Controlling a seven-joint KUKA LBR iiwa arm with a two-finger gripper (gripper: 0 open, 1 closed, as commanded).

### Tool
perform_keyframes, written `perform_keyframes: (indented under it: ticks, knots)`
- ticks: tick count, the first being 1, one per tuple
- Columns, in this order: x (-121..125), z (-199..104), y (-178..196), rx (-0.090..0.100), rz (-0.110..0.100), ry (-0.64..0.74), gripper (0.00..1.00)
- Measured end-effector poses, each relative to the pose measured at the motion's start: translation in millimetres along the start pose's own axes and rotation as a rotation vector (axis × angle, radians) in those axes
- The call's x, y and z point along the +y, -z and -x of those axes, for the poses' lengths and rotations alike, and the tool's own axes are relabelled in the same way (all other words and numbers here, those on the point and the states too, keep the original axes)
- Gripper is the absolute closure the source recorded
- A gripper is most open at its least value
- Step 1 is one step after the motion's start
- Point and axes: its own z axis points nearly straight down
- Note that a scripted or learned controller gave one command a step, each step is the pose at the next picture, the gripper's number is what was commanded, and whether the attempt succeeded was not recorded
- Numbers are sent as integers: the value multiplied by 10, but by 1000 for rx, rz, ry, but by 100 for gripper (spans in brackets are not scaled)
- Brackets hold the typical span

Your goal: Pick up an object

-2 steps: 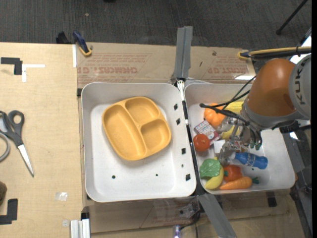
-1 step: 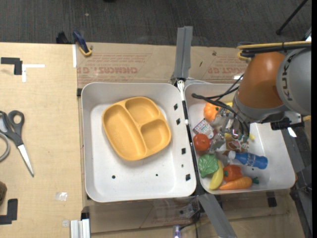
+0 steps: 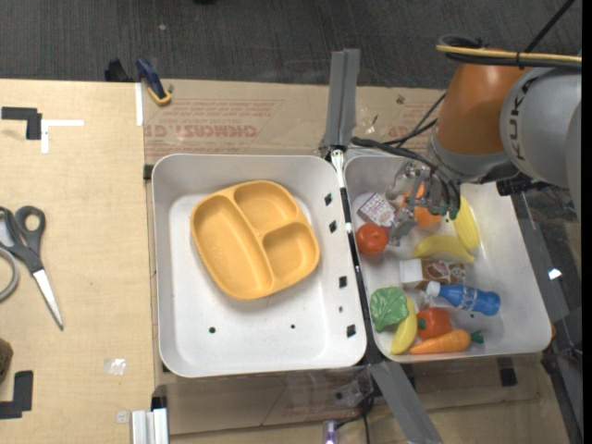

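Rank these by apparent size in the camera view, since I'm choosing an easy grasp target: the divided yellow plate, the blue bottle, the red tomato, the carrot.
1. Divided yellow plate, by far largest.
2. Blue bottle and carrot: similar length, too close to rank.
3. Red tomato, smallest.

Pale wooden bench [image 3: 74,276] stands on dark grey carpet [image 3: 277,12]

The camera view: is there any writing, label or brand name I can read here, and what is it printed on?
"KUKA", running vertically in part, on the grey arm.
Red print, upside down, on the cardboard sheet: too blurred to read.
Printed wrappers on the small packets in the right bin: too small to read.
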Motion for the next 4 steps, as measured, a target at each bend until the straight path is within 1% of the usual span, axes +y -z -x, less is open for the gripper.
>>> perform_keyframes:
  ticks: [1, 2, 3, 4]
  knots:
    - [-153, -208, -16, 5, 3, -90, 0]
    - [-129, -324, -18, 5, 2, -201, 0]
    - [-291, -68, -2, 0, 3, -99, 0]
    - [-287, -51, 107, -6, 2, -97, 100]
